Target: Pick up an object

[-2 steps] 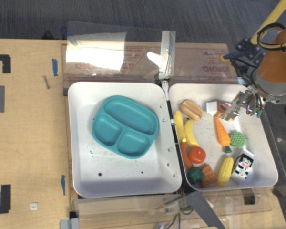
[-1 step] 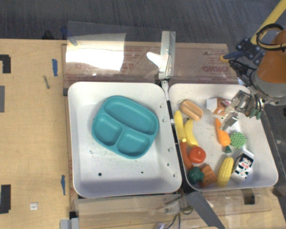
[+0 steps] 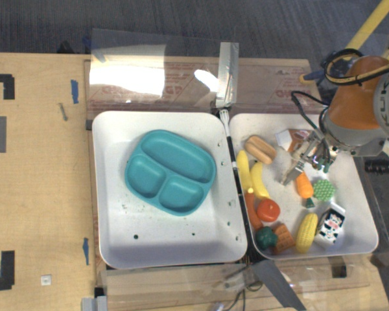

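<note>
a glossy teal plate with three moulded hollows is seen in the left bin. smooth plastic food is heaped in the right bin: a curved banana, a round tomato, a ridged corn cob. the metal pincer is poised just above an orange carrot; its opening cannot be told.

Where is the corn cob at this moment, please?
In the camera view, the corn cob lies in the right bin, near its front edge, between the black-and-white carton and the tomato.
</note>
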{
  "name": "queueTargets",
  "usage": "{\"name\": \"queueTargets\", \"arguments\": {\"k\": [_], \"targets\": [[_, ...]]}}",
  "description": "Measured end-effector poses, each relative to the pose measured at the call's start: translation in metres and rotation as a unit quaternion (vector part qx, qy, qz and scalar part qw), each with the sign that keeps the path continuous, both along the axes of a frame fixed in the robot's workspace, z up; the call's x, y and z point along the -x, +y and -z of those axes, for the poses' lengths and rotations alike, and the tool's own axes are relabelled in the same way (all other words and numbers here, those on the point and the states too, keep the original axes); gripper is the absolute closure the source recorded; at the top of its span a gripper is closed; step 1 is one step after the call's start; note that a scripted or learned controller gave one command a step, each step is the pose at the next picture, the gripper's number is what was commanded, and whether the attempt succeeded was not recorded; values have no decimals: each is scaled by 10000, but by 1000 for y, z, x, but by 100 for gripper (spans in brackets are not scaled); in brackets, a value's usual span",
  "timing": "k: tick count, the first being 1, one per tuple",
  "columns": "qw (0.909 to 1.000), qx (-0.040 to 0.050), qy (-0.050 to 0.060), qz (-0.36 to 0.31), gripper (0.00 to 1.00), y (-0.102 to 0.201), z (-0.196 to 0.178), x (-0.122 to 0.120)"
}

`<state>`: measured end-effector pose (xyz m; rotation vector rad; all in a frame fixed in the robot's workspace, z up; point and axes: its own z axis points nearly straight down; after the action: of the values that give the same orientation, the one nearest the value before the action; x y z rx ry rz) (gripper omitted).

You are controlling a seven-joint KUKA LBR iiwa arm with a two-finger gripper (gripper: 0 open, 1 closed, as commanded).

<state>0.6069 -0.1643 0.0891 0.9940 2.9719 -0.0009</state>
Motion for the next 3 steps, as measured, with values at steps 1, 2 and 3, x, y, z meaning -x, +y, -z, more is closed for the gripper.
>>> {"name": "queueTargets", "arguments": {"k": [1, 2, 3], "targets": [[10000, 23, -66, -12, 100, 0, -14, -4], [9986, -16, -44, 522, 100, 50, -122, 1], [9925, -21, -13, 1225, 100, 32, -1, 80]]}}
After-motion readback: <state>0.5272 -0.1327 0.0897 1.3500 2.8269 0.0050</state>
